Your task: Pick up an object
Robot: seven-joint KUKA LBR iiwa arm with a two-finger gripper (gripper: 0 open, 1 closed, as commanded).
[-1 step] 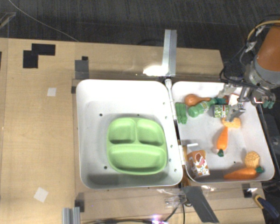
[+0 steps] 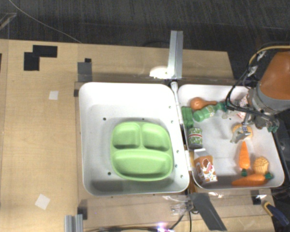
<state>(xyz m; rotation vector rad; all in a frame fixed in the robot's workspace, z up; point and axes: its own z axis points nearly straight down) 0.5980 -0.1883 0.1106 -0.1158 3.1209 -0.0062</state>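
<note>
The left shallow white plastic bin [image 2: 89,129] lies well away from the gripper and holds 1 thing: a pale green plastic plate with 3 compartments [image 2: 141,150], flat on the bin floor, 2 small wells at the top and 1 long well below.

The right shallow white plastic bin [image 2: 279,164] sits under the tool and is crowded with toy food. Along its left wall, far from the gripper, stand a dark green can with a printed label [image 2: 195,137] and, below it, a small brown and white printed carton [image 2: 206,168] tilted near the lower left corner. Up and left of the gripper lie a tan, pear-shaped toy [image 2: 201,103] and a green plastic bottle-like toy [image 2: 206,112], close together, touching or nearly so.

The metal 2-finger gripper [image 2: 241,132] hangs beneath the grey arm with its orange band [image 2: 279,81], over the bin's right-middle. Whether the tool is released or clenched cannot be told; nothing can be made out in its grasp. Just below it an orange toy carrot [image 2: 244,155] stands nearly upright in the view, close under the tip but apparently apart. Lower right of that rests a yellow textured round toy [image 2: 261,165], and along the bottom wall lies a 2nd orange carrot with a green end [image 2: 251,180], on its side.
</note>
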